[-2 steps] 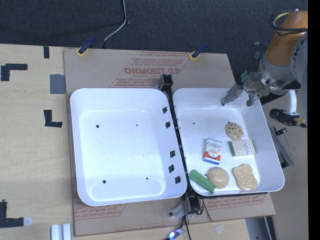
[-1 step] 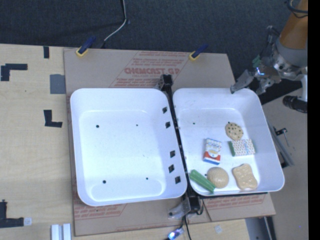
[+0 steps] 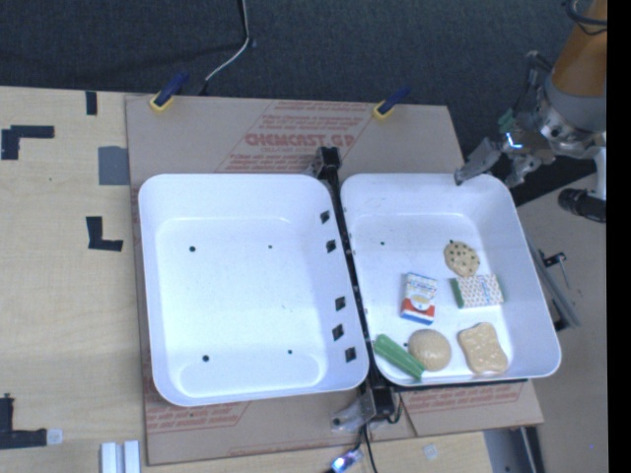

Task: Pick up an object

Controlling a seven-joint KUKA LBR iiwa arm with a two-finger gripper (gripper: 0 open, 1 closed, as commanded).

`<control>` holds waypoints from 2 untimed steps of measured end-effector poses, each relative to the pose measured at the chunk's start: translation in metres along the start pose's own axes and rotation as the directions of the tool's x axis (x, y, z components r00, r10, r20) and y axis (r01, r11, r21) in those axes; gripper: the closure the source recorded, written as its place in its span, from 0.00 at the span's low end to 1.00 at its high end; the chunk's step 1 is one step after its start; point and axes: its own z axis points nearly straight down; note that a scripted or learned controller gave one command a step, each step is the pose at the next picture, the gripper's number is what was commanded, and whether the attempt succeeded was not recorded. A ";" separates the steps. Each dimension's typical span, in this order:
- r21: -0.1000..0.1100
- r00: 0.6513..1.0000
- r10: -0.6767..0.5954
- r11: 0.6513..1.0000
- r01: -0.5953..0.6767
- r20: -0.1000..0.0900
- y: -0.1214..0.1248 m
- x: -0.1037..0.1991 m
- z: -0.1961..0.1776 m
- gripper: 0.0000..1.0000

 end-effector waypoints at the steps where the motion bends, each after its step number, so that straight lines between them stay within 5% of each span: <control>1: -0.017 1.000 -0.001 1.000 0.002 0.007 0.001 0.000 -0.214 0.00; 2: 0.000 1.000 -0.001 1.000 0.001 0.003 0.001 0.001 -0.212 1.00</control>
